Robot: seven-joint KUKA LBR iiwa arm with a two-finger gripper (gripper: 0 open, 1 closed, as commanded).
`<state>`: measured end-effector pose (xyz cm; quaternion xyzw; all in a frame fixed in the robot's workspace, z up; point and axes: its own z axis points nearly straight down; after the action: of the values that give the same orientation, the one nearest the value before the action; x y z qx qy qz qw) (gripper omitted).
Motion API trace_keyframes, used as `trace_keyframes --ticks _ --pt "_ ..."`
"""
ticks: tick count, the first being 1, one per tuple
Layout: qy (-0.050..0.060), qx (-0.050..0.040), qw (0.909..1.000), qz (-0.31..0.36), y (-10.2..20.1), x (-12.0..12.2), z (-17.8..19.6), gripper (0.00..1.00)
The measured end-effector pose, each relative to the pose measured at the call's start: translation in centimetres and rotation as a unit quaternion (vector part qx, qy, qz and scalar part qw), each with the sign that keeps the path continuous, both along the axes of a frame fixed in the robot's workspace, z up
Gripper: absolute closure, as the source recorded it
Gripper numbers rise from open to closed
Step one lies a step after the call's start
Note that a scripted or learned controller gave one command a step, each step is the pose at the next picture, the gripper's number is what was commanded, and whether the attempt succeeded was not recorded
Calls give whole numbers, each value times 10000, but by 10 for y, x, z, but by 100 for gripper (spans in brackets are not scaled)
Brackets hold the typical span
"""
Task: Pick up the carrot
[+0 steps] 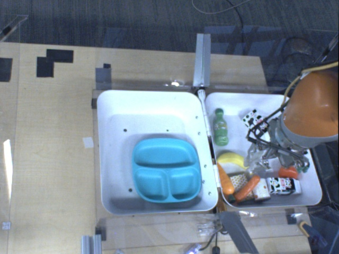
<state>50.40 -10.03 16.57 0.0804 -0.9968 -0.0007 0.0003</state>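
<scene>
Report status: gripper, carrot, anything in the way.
Gripper low in right bin, grip unclear. Carrot at bin's left wall, not held. Banana, hot dog crowd it.

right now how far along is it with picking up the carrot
Done: the arm has reached over the right bin, and the gripper sits low among the items there. In hand: nothing visibly; the carrot lies at the bin's left wall, beside the banana, to the gripper's left. Left: line up over the carrot, close on it, and lift. The blue tray sits in the left bin.
</scene>
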Motion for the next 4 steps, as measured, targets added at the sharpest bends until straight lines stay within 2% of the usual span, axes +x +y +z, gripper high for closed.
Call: trace_keyframes --ticks 1,2,3,4 --pt "-74 -2 9926 -1215 1 32 -58 100" --pt "-114 -5 9787 -2050 -48 -9 -74 100" --pt "-115 -12 9509 -3092 -8 -11 -74 100" --pt "-13 -4 9415 -3371 34 -16 18 100"
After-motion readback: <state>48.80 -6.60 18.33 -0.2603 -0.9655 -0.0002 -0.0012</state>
